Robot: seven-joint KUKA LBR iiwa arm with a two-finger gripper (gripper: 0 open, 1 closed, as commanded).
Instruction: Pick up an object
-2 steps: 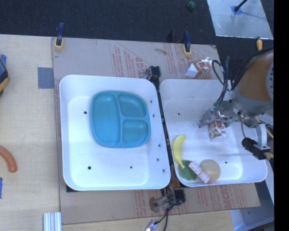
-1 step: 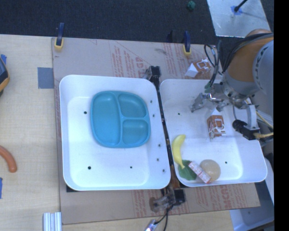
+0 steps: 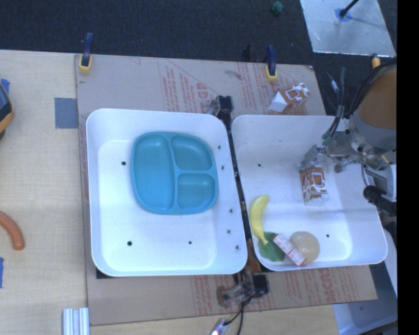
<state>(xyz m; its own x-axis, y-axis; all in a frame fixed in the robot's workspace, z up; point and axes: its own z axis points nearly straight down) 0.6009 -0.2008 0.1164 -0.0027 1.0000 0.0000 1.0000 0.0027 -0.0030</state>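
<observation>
A wooden bench, overlaid with a cardboard sheet clamped at its far edge, bears the left bin holding a blue divided plate and the right bin, with dark carpet beyond. In the right bin a small brown-and-white packet lies near the middle, just below the gripper, and whether that claw is apart or together cannot be told. A yellow banana, a green piece, a small wrapped bar and a pale round object crowd the bin's near-left corner, while a sausage lies on the bare wood at far left.

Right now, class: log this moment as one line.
gripper: over right white bin, at brown-and-white packet | fingers: unclear | yellow banana: untouched | blue divided plate: left bin
</observation>
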